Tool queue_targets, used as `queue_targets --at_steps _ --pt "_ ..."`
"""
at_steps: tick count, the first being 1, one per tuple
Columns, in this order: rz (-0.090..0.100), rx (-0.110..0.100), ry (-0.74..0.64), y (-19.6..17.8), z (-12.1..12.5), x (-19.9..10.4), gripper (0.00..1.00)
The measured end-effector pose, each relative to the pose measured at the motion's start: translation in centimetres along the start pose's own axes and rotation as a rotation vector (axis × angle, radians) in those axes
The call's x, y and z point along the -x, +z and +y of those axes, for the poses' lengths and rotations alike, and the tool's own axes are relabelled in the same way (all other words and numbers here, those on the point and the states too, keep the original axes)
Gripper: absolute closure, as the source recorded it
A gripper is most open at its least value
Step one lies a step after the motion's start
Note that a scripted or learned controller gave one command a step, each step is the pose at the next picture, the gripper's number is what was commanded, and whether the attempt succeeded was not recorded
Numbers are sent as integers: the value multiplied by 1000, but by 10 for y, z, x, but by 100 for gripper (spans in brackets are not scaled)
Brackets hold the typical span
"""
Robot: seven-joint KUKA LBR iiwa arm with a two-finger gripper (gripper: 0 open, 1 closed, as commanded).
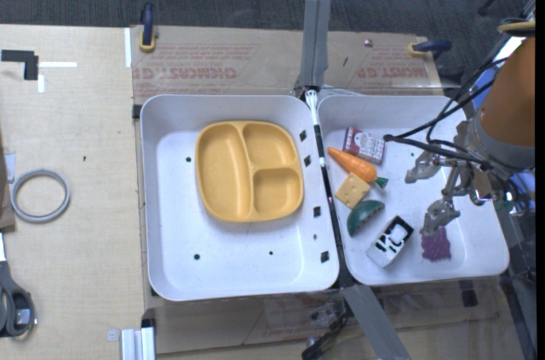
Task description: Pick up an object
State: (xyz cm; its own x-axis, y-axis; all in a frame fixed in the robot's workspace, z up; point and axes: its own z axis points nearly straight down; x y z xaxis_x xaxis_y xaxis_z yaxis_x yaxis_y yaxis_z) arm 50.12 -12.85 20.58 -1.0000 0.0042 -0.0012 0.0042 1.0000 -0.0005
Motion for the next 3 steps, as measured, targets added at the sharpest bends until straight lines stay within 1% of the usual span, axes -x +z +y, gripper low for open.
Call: queue_targets --at_steps 1,2,3 --pt "4 0 443 97 31 -17 0" --pt "1 -1 868 107 23 21 0" --pt "0 -2 997 114 18 77 0"
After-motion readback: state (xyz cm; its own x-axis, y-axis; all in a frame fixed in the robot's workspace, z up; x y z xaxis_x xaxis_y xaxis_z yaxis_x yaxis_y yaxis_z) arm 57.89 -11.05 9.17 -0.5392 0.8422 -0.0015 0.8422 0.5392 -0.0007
